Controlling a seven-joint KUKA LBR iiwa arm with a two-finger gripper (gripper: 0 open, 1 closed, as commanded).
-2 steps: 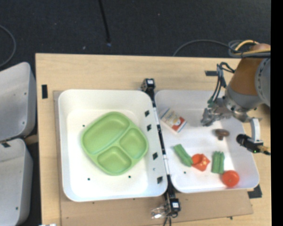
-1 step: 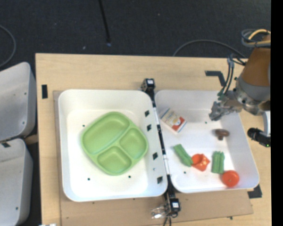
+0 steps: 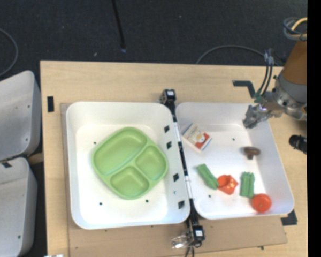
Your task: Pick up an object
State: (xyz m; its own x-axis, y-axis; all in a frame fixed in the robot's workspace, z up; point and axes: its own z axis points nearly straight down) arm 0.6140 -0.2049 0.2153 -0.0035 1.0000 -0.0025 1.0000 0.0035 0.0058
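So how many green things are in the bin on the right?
2. One green piece lies near the bin's left wall, left of an orange-red item. The other stands right of that item, above a red ball. Nothing seems hidden.

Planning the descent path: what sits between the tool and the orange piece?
In the camera view, a small brown object lies between the tool and the orange piece; otherwise bare bin floor.

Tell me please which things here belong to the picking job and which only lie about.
For the job:
gripper
small white and red box
brown piece
green piece
orange-red piece
green ridged piece
red ball

Lying about:
green divided plate
left bin
black cables on the floor
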